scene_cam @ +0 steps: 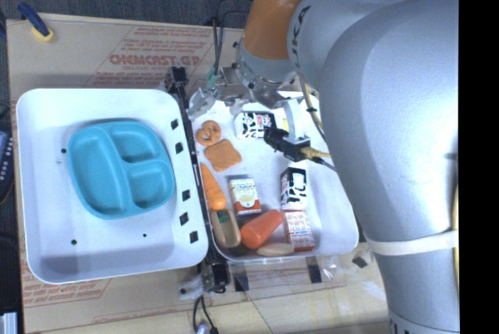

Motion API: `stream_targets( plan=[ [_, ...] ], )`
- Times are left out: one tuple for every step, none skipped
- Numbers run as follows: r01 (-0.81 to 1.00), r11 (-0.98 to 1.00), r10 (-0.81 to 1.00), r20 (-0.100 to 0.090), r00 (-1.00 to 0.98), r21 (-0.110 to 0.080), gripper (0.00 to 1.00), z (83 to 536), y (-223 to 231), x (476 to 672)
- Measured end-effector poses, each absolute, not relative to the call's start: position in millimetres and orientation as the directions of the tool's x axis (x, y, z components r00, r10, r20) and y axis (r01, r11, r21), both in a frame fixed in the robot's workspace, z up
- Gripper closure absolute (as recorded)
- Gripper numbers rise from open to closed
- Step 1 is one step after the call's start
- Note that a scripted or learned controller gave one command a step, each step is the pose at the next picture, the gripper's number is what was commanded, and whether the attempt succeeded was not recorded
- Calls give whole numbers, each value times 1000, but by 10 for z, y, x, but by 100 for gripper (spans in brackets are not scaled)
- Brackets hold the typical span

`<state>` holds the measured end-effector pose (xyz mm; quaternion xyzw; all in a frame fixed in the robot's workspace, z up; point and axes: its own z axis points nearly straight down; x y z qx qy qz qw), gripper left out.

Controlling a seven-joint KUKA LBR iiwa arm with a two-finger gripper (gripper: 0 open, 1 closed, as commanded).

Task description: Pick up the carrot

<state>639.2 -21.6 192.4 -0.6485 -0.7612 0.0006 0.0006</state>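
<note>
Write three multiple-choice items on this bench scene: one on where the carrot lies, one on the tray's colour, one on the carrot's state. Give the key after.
1. Where does the carrot lie?
A. in the right bin, by its left wall
B. on the tray
C. on the cardboard outside the bins

2. What colour is the divided tray in the left bin?
A. red
B. blue
C. green

3. How is the carrot now?
A. lifted above the bin
B. standing upright
C. lying flat among the other food

Key: 1 A, it lies along the wall that divides the bins. 2 B, the tray is light blue. 3 C, it rests on the bin floor, with the gripper up at the bin's far end.
</note>
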Motion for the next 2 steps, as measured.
stream_targets(
  plan=[
    [977,214,977,2,-214,-4,0,1912,-106,5923],
    [939,344,939,-3,-344,1,0,2168,-644,6575]
  ],
)
